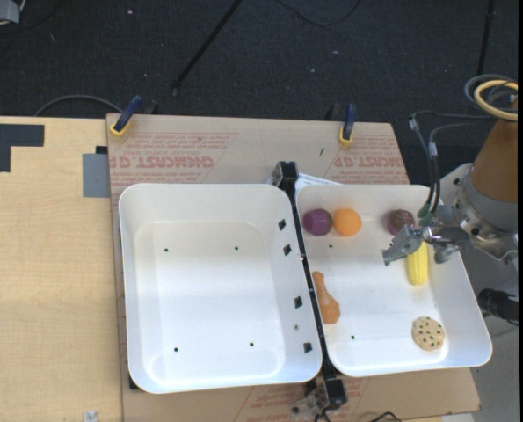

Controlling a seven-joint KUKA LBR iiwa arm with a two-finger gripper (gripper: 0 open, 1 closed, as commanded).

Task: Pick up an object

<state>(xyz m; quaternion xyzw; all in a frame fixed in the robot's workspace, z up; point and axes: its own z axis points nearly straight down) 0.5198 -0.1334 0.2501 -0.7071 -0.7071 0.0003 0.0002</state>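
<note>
My gripper (417,251) hangs low over the right side of the right bin (472,323), and its two grey fingers stand open. A yellow corn-like piece (417,271) lies lengthwise just under and between the fingers, its upper end hidden by them. I cannot tell whether they touch it. Close behind the gripper lies a dark red fruit (399,221). Further left sit an orange ball (347,222) and a purple ball (316,221). A cookie (428,333) rests near the bin's front right corner.
An orange carrot-like piece (326,299) lies against the divider wall on the right bin's left side. The left bin (134,236) is beside it. The arm's orange band (498,161) and cables rise at the right edge. Two clamps hold the cardboard at the back.
</note>
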